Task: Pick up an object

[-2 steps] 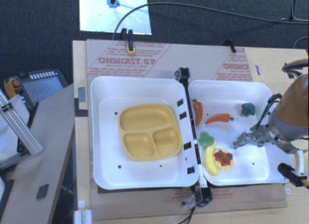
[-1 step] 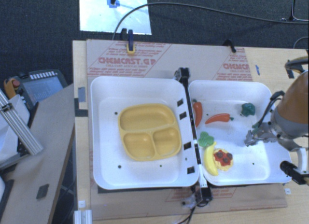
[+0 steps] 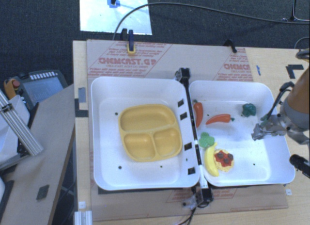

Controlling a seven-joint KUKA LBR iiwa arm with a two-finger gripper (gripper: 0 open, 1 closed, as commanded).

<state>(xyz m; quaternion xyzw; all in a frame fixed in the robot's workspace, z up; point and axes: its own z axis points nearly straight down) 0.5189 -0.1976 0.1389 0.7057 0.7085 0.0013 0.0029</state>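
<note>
The right bin [image 3: 232, 89] holds several toy foods. An orange carrot [image 3: 198, 114] lies along its left wall, with a red chili pepper [image 3: 219, 119] beside it. A green broccoli piece [image 3: 249, 109] sits toward the back right. Near the front left are a green leafy piece [image 3: 206, 139], a yellow banana [image 3: 210, 161] and a small pizza slice [image 3: 224, 159]. My gripper [image 3: 259, 133] hangs at the bin's right side, above the white floor, apart from every toy. Nothing shows between its fingers.
The left bin [image 3: 104, 122] holds a yellow three-compartment tray [image 3: 147, 132]. A black divider with clips [image 3: 190, 127] runs between the bins. Cardboard lies under both bins. A teach pendant [image 3: 41, 88] and aluminium rail sit on the grey table at left.
</note>
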